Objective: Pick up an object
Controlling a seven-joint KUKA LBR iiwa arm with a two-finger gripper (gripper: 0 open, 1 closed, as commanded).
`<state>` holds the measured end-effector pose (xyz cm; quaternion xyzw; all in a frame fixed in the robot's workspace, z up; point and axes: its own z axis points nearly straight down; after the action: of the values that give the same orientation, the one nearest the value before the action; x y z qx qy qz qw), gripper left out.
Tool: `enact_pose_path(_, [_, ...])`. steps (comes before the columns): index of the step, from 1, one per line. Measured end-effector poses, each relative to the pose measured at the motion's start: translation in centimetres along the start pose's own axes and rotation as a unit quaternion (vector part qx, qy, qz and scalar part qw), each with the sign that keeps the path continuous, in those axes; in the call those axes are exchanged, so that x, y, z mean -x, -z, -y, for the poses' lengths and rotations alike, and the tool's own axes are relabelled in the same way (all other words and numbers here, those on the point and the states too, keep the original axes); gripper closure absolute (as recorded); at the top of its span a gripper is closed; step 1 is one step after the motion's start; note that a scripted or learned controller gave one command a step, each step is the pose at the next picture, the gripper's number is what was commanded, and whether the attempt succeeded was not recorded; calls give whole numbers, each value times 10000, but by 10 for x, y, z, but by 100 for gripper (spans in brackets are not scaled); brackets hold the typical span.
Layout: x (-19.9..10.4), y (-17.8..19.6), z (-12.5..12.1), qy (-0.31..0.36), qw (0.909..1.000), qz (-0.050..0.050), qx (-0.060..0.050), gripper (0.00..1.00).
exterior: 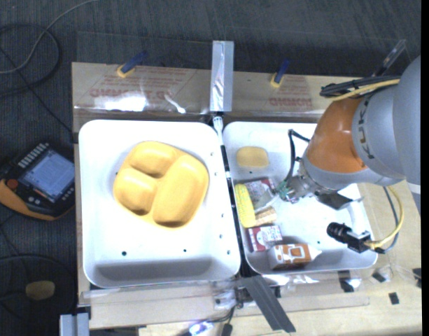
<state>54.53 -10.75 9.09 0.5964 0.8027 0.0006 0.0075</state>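
Objects in the right bin (368,261): I see a yellow packet (244,203) just left of my gripper (290,190). Its finger spread, I cannot tell.

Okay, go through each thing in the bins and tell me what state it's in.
Yellow tray: upside down in the left bin.
Yellow sponge: flat, right bin's far corner.
Brown carton: on its side, near edge.
Yellow packet: lying flat.
Arm: reaching over the right bin.

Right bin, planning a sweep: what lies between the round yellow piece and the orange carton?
In the camera view, a yellow packet and dark red packets lie between the round yellow piece and the orange carton.
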Motion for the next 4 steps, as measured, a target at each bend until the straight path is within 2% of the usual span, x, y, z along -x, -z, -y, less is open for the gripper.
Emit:
enact_pose_path(1, [-2, 10, -3, 7, 10000, -15, 23, 100])
enact_pose_path(2, [-44, 93, -50, -68, 10000, -49, -53, 100])
enact_pose_path(3, [1, 26, -4, 936, 9956, -57, -53, 100])
enact_pose_path(4, [-17, 109, -51, 593, 9982, -49, -46, 100])
